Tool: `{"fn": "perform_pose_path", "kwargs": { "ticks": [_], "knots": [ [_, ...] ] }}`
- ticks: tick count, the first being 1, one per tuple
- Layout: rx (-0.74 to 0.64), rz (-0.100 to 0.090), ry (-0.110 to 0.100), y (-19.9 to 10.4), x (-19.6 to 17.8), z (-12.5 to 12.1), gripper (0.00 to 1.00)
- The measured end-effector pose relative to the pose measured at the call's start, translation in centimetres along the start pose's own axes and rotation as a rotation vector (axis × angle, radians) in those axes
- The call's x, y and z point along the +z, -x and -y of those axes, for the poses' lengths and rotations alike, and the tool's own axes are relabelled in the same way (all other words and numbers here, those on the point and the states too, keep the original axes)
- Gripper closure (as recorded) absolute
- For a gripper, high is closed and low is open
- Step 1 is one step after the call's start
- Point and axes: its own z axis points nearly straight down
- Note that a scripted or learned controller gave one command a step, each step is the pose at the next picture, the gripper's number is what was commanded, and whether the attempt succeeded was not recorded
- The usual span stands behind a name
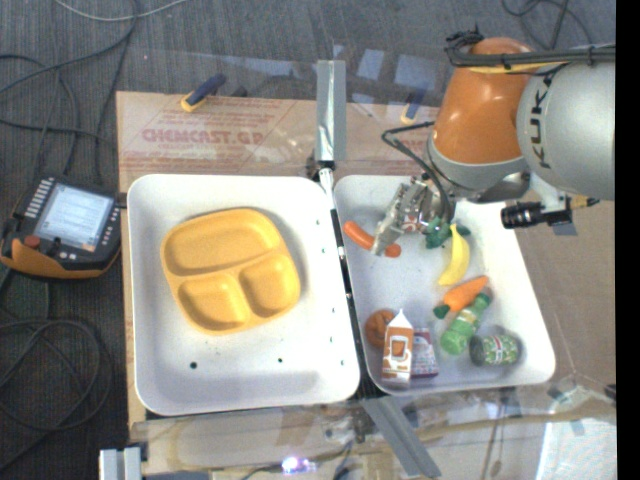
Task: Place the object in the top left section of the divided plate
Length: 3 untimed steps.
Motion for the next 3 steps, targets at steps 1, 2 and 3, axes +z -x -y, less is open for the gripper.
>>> {"fn": "perform_pose_path", "kwargs": {
  "ticks": [1, 2, 3],
  "knots": [
    [-0.2, 0.002, -0.003, -4.8, -0.1, -3.7, 1.0],
    [-0.31, -0.001, -0.003, -6.1, 0.1, -10.7, 1.0],
    [-0.481, 0.0, -0.003, -6.7, 0.1, -13.8, 1.0]
  ]
}}
